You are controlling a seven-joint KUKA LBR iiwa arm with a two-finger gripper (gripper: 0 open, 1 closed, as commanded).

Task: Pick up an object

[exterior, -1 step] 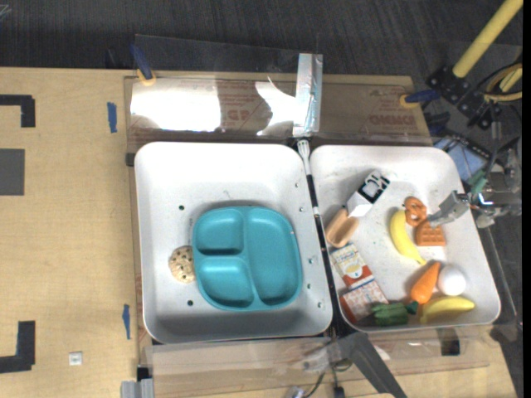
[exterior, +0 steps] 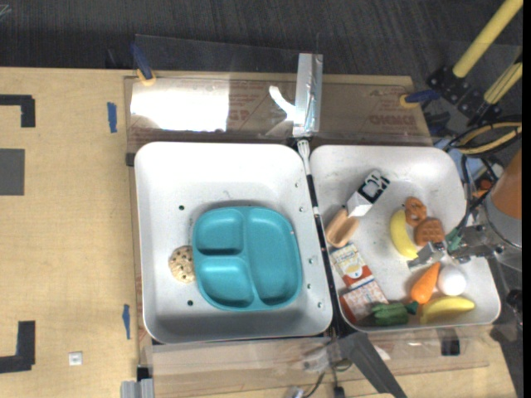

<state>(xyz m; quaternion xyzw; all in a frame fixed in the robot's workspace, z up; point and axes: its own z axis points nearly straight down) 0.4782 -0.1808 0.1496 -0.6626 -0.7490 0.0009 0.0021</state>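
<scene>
Down in the right bin [exterior: 431, 160] the end effector [exterior: 452, 249] sits low at the bin's right side, right in among the toy food, and whether it is spread or pinched I cannot tell, because its dark metal parts blur into the clutter. Just below it there's a white egg [exterior: 452, 283], touching or nearly touching an orange carrot [exterior: 424, 282] that leans to the egg's left. Under those, a yellow banana [exterior: 449, 307] lies along the near wall, with a green vegetable [exterior: 390, 313] just beside its left end. Above the end effector, a brown pastry-like piece [exterior: 426, 224] rests against a second banana [exterior: 402, 235], which stands more upright in the middle of the bin. Over to the left side, a hot dog bun [exterior: 338, 226] lies tilted by the dividing wall, a small carton [exterior: 357, 279] with red print below it, and a black-and-white box [exterior: 369, 189] up toward the far corner. Nothing can be seen lifted off the bin floor. Across in the left bin [exterior: 158, 222], a teal divided plate [exterior: 246, 256] sits in the middle, with a cookie [exterior: 182, 264] just beside its left edge. Both bins rest on the tabletop [exterior: 58, 222]
</scene>
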